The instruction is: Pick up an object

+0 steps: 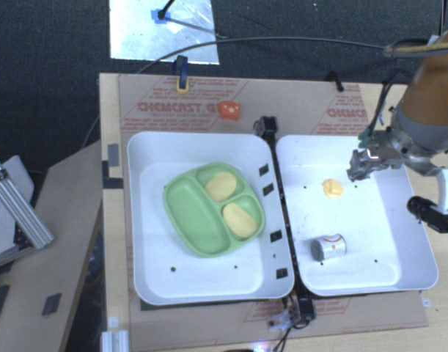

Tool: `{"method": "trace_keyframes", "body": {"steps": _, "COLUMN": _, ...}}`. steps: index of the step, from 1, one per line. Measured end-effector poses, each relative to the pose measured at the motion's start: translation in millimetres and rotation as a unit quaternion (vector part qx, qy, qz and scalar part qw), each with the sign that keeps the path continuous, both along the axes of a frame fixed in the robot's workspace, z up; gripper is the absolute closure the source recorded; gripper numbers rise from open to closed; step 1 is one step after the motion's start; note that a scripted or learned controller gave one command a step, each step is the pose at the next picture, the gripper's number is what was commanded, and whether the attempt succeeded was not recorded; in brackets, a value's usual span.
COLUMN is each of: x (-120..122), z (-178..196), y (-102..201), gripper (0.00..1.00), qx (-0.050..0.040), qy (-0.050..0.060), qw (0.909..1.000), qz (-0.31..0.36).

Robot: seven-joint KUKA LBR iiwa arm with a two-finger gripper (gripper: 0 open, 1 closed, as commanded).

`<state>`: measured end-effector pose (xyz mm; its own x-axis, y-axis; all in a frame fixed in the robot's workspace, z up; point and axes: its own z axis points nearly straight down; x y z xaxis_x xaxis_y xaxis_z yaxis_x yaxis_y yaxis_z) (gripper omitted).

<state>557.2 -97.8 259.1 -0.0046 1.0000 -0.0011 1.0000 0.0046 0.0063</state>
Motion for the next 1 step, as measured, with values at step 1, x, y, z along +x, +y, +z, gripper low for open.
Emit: {"method": "trace_keyframes", "body": {"steps": 1, "x": 15.0, "z": -15.0, "y": 43.1, "gripper": 1.0, "qx": 0.0008, "qy": 0.002, "qw": 1.0, "qz": 0.002}}
